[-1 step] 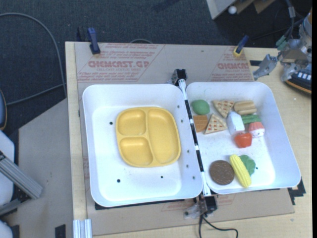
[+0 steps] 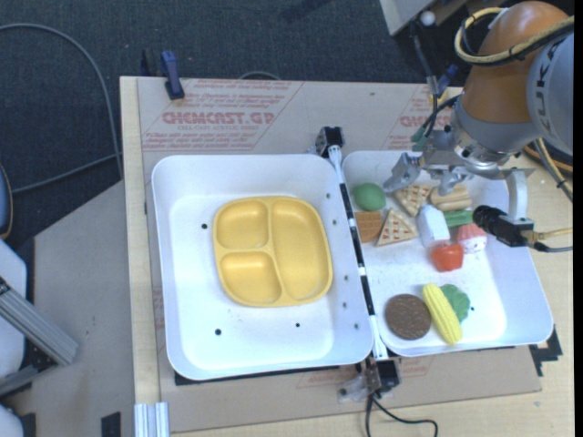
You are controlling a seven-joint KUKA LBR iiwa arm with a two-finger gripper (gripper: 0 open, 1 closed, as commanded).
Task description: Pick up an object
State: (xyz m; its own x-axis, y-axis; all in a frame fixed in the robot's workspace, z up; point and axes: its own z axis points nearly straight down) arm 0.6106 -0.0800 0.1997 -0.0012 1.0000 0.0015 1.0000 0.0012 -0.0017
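The claw (image 2: 426,173) hangs spread and empty just above the tan waffle-patterned toy piece (image 2: 412,198) in the right white bin (image 2: 537,309), seemingly lined up to grab it.

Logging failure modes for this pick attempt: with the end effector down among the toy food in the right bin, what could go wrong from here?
1. The end effector sits over tightly packed items: waffle piece, pizza slice and green ball. It may grab two or nudge them aside.
2. It works near the right bin's back wall, so a finger could catch the rim.
3. The flat waffle piece may slip out.
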